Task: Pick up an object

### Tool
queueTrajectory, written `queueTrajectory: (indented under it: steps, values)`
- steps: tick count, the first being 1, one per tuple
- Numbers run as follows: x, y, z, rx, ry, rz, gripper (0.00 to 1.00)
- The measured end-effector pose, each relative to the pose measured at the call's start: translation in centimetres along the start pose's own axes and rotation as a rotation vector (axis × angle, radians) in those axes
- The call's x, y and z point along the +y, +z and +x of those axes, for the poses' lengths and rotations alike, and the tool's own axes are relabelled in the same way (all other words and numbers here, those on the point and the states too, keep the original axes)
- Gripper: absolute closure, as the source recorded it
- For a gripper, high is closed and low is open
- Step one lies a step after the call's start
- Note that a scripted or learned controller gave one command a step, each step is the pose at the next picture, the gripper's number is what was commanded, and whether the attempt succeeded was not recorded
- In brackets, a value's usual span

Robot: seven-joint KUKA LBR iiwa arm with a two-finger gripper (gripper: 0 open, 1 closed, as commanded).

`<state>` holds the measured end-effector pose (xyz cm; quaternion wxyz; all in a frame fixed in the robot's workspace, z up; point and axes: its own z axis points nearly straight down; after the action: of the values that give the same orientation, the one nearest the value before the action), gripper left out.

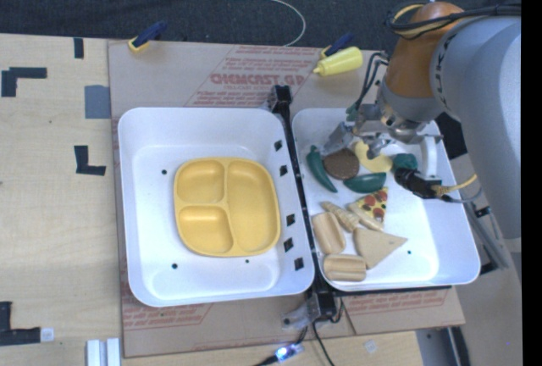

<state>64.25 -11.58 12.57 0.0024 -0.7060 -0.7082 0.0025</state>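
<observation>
My gripper [366, 135] hangs low over the far part of the right bin [440, 258], just above a pile of toy food. Right beneath it lie a brown round piece [341, 164], a yellow piece [373, 155] and a teal piece [406, 161]. A dark green pepper [319, 169] lies to its left against the bin wall. A green leaf-like piece [366, 182] sits below the brown one. Nothing is seen lifted off the bin floor.
Nearer the front of the right bin lie a pizza slice [373, 205], tan bread sticks [332, 227], a tan wedge [378, 246] and a bun [345, 268]. The left bin [144, 144] holds a yellow divided plate [227, 206]. A yellow clamp [340, 62] sits behind the bins.
</observation>
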Motion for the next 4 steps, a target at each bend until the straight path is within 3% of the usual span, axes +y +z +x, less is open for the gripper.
queueTrajectory:
  steps: [1,2,4]
  values:
    - [0.2,3.9,0.4,0.004,-0.001,-0.01,0.0]
    - [0.6,2.2,0.1,-0.005,-0.002,-0.026,1.0]
    - [1.1,-8.3,0.3,0.0,0.001,-0.011,1.0]
